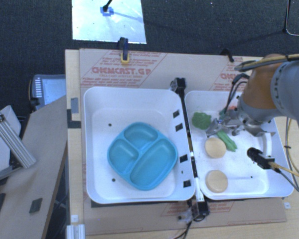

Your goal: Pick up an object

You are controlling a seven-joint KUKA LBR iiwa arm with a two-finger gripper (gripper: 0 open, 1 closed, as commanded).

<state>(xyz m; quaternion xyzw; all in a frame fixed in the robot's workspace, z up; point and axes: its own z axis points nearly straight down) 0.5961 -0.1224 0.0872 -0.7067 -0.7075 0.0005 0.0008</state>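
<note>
- The gripper (220, 127) sits low in the right bin (239, 187), at its upper middle, with the grey arm (284, 91) reaching in over the bin's right wall.
- I cannot tell how the tool is set: its tip is a small metallic blur against the white floor, so whether it is pinching anything stays unknown.
- The likeliest target is the slim green piece (229, 142), which lies just below the tip and looks to be touching it; it slants down toward the right and seems soft and thin.
- A leafy green piece (201, 120) lies just left of the tip, ruffled and darker, close to the divider between the bins.
- Two pale round discs rest further down: the upper disc (215, 148) just beside the slim green piece, the lower disc (217, 181) near the bin's front wall.
- Risk: the slim piece lies flat, so a close could slide over it and come up bare.
- Risk: with the upper disc so near, a descent slightly off line could nudge the disc or trap both things at once.
- Risk: a thin, limp item may slip free as the arm lifts.
- The left bin (97, 133) holds a blue divided tray (142, 156), well apart from the work.
</note>
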